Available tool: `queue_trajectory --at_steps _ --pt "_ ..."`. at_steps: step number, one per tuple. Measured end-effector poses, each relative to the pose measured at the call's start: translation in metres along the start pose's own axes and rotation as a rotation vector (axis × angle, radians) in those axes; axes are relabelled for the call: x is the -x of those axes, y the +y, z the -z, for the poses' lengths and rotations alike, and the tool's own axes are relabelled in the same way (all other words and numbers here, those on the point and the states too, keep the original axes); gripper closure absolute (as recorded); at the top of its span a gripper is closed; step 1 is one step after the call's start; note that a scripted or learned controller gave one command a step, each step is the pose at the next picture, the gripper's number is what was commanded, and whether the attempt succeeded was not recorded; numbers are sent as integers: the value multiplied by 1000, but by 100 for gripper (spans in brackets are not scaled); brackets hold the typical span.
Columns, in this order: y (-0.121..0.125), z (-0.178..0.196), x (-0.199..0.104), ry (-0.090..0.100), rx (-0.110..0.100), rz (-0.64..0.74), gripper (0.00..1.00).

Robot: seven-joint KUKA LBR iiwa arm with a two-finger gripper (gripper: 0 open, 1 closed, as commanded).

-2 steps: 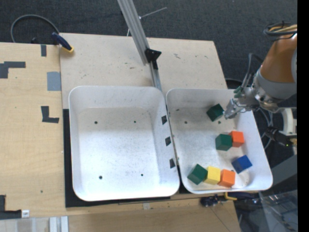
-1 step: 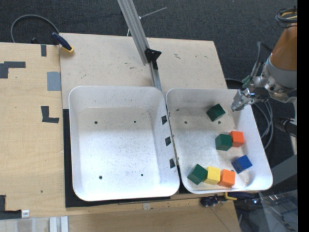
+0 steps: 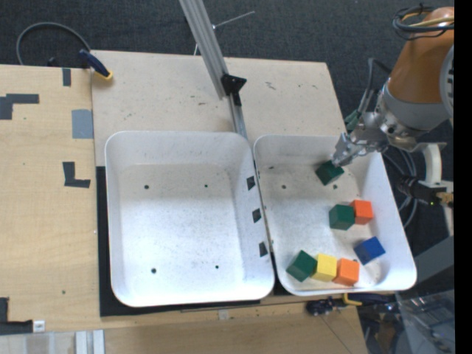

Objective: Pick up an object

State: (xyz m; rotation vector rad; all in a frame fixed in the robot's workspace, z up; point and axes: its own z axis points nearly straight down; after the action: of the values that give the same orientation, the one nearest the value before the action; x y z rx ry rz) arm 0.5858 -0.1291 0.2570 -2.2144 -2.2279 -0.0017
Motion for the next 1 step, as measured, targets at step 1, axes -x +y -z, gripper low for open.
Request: queue_trajectory --at_steps 1 --pt "10 4 -55 1 -1 1 100"
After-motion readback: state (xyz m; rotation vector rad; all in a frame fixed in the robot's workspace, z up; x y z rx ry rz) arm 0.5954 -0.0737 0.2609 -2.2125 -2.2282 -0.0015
